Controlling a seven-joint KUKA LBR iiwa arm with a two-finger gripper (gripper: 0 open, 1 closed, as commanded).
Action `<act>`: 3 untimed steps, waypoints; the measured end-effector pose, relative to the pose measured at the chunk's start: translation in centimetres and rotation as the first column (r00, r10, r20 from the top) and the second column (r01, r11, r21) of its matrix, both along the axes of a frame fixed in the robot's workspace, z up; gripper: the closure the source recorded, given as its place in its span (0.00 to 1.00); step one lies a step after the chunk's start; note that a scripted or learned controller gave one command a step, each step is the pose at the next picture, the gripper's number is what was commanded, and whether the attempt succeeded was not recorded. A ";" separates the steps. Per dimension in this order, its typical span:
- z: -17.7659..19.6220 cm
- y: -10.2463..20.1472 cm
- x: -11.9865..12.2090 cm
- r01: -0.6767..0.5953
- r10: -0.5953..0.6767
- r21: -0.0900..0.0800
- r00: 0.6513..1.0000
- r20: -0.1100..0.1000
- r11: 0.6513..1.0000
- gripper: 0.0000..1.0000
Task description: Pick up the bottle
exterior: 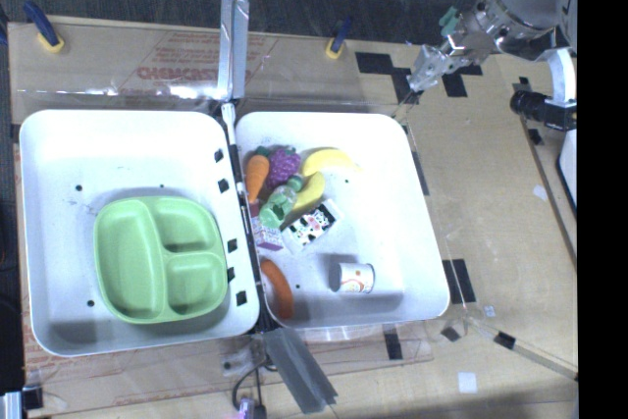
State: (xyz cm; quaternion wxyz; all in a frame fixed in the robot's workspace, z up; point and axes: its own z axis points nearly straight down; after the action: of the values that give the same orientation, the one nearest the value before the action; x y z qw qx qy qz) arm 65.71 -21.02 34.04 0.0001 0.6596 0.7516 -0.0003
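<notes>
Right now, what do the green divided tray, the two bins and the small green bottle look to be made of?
Green divided tray: likely moulded plastic, matte, with an even pale green and soft rounded compartment walls. Bins: probably thin white plastic, smooth with a slight sheen and rounded corners. Green bottle: seemingly plastic, perhaps a toy, but too small to be sure.

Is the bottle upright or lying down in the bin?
Lying down. The bottle rests tilted on its side among the fruit in the right bin, beside the carrot.
</notes>
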 end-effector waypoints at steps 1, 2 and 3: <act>-6.6 0.0 0.0 0.061 -0.061 0.000 0.998 -0.003 0.998 1.00; -2.6 0.2 0.1 -0.080 0.080 -0.001 0.997 0.000 0.997 1.00; -2.5 0.0 0.0 -0.044 0.044 -0.002 0.999 0.001 0.999 1.00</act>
State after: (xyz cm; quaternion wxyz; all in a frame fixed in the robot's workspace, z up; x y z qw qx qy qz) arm 65.74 -20.97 31.55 0.0012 0.6429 0.7659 -0.0005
